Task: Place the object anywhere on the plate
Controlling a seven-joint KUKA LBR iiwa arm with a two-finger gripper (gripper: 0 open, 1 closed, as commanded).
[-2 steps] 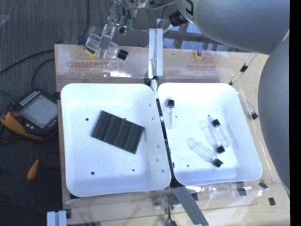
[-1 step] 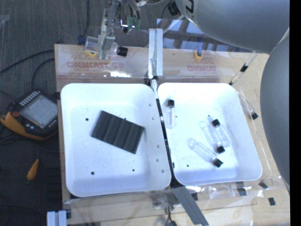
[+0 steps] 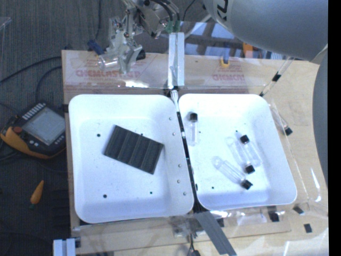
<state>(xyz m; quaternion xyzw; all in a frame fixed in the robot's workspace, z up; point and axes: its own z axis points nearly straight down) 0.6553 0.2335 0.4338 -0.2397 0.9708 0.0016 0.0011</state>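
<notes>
Vials (image 3: pixel 242 152) — clear glass, black caps, right bin | plate (image 3: pixel 133 149) — dark ribbed slab | gripper (image 3: pixel 120 57) state unclear

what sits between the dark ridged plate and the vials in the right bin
In the camera view, bare white floor of the left bin and the two bins' adjoining rims separate the dark ridged plate from the nearest vial.

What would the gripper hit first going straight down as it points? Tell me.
Probably the bench's printed back strip, just behind the left bin, since the gripper hangs over it. The dark plate lies off that line. Depth is unclear from this slant.
</notes>
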